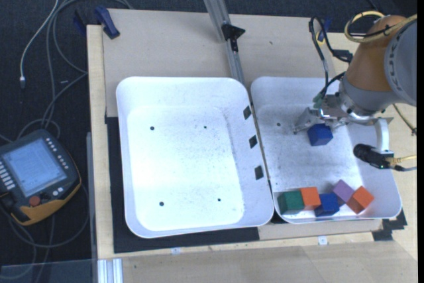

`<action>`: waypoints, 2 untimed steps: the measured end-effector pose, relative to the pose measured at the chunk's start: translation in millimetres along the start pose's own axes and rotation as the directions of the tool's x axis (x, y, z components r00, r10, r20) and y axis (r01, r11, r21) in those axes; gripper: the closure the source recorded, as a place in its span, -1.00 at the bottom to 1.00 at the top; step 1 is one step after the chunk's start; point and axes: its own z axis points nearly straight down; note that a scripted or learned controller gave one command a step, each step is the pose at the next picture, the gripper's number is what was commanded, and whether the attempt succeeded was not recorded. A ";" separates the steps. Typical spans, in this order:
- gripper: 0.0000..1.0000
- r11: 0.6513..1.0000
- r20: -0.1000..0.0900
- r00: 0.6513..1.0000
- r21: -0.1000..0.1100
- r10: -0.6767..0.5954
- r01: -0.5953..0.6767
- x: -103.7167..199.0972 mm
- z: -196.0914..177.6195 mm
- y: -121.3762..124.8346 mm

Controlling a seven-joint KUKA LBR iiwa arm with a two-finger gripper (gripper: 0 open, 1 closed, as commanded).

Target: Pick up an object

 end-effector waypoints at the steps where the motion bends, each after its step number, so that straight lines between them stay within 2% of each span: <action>1: 1.00 1.000 0.001 1.000 -0.001 0.001 -0.001 -0.9 -11.0 -0.6; 2: 1.00 1.000 -0.003 1.000 -0.002 -0.005 0.005 75.1 -61.1 19.8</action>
